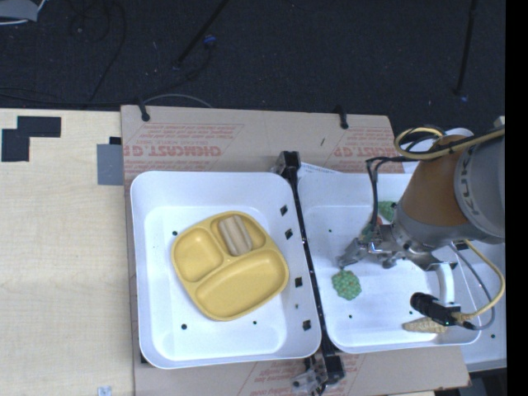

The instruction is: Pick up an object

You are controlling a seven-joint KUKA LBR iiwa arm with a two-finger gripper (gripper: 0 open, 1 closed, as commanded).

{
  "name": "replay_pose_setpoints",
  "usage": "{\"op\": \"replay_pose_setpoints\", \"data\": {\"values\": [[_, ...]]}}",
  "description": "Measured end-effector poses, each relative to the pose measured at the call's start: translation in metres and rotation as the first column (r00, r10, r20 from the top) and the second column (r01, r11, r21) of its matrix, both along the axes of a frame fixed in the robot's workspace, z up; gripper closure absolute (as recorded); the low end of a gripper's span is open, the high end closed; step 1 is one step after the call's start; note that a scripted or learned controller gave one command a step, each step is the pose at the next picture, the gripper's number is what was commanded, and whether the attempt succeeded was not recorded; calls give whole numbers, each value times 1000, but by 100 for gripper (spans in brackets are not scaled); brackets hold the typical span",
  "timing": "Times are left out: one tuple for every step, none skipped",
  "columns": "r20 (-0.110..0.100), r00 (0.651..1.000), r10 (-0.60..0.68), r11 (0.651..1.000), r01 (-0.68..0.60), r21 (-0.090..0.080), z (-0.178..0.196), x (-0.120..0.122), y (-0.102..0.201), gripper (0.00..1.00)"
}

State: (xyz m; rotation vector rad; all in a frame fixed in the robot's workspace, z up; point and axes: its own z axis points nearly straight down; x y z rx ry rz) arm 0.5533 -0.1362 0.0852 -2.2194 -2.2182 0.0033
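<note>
Yellow divided tray (229, 265) in the left bin (148, 221), arm working over the right bin (346, 337).

The tray lies tilted in its bin, a tan piece (238, 234) in its upper compartment. Right of the black divider (303, 258), a green bumpy object (346, 285) rests on the right bin's floor. The gripper (356, 254) hangs just above and beside it, not clamped on it; whether its tips are apart or together, I cannot tell. A tan item (421, 327) lies by the near right corner.

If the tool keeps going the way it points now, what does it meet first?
The tool points left and slightly down in the camera view, over the right bin. The green bumpy object lies just below its tip and looks likeliest; otherwise the bin floor, then the divider. Depth is unclear.
</note>
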Motion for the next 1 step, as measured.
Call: {"op": "replay_pose_setpoints", "data": {"values": [[1, 1000, -3, 1000, 3, 0, 13, 0, -1, 100]]}}
